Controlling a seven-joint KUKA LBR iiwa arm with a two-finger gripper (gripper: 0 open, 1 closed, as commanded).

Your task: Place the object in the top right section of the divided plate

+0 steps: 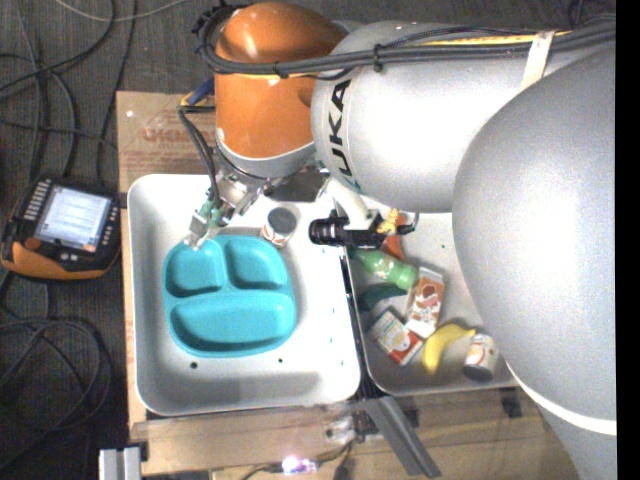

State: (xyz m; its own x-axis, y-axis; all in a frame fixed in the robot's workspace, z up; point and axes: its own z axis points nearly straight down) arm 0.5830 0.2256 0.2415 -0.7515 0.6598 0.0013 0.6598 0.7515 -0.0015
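the end effector [203, 224] hovers left of the can [279, 225].

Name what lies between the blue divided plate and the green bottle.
In the camera view, a strip of bare white bin floor and the two bins' adjoining rims lie between the divided plate and the green bottle.

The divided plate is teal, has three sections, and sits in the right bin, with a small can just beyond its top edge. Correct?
Not quite. The camera view shows the divided plate in the left bin, not the right one. The rest holds: it is teal, has three sections, and a small can stands just beyond its top edge.
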